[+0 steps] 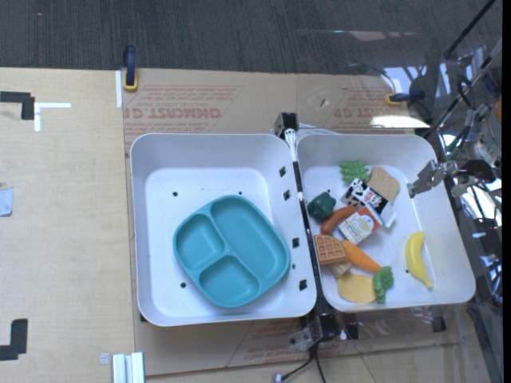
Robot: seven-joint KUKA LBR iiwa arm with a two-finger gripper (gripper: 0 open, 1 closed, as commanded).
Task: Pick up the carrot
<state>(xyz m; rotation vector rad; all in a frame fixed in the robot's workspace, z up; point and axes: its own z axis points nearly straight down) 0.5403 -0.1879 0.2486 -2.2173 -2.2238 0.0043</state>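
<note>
Two white bins sit side by side on the bench. The left bin point(148, 214) carries a teal divided plate point(231, 250), three compartments, lying flat. The right bin point(443, 238) is the busy one: the carrot point(361, 255) lies low in the middle of it, orange, angled with its tip toward the lower right, touching a waffle piece point(328, 250) on its left and ending by a small broccoli point(384, 280). Just below sits a yellow round piece point(357, 289), maybe a lemon slice or a chip, hard to call. A banana point(417, 259) lies apart toward the right wall. Above the carrot a small printed packet point(357, 227) rests, with a dark green pepper point(322, 206) to the left. The gripper point(423, 179) hovers at the bin's upper right rim, well apart from the carrot; its jaws are too small and blurred to read, so I cannot tell their spread.
</note>
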